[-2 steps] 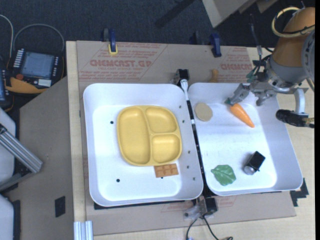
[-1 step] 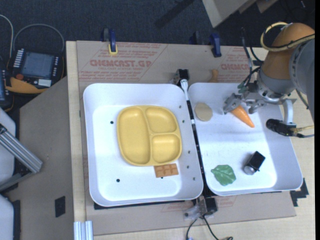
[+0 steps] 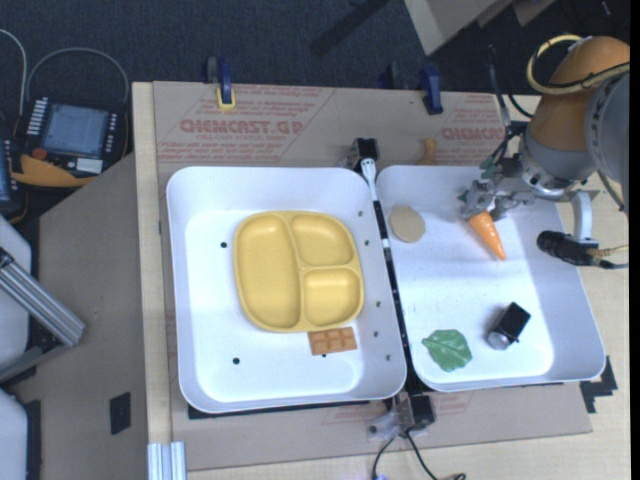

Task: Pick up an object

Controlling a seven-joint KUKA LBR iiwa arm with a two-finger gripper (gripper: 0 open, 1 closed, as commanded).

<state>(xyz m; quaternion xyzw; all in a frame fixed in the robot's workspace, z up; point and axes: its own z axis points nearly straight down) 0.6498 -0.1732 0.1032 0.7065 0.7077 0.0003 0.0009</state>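
An orange carrot (image 3: 488,235) lies slanted in the right bin (image 3: 560,298), near its back. My gripper (image 3: 484,203) hangs right over the carrot's upper end, at or just above it. The same bin holds a tan round disc (image 3: 407,225) at the back left, a green leafy piece (image 3: 446,349) at the front, and a small black block (image 3: 510,325) beside that. None of these objects is lifted.
The left bin (image 3: 200,268) holds a yellow divided plate (image 3: 298,270) with a small brown waffle piece (image 3: 332,342) in front of it. A black ridge (image 3: 383,258) separates the two bins. The arm's grey and orange body (image 3: 575,98) fills the back right corner.
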